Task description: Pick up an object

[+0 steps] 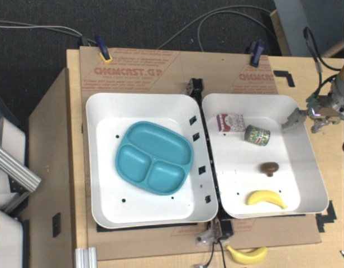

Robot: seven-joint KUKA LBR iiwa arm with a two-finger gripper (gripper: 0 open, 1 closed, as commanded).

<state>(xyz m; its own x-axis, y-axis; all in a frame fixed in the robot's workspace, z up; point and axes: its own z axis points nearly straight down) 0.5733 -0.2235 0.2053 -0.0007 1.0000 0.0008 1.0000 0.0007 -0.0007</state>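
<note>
- I see my tool (306,119) at the right edge of the view, above the upper right rim of the right bin (306,166); its fingers stand apart with nothing between them.
- One finger (292,120) reaches in over the bin's upper right corner; the other sits further right, near the rim.
- The right bin carries four things I could pick: a small carton (230,122) with a purple and white label near the back wall, and a green can (257,135) lying on its side just beside it, to the right and slightly nearer me.
- A small brown object (269,168) sits near the middle of that bin, well apart from the can; I cannot tell what it is.
- A yellow banana (266,199) lies near the front wall of the right bin, curved ends pointing down toward the front.
- The left bin (99,161) holds a teal divided plate (154,157) with three compartments, lying flat about in the centre.
- A second banana (247,254) lies outside the bins on the table (144,63), by the front edge, just below the right bin.
- Two clamps (103,49) hold the cardboard sheet at the back of the table.
</note>
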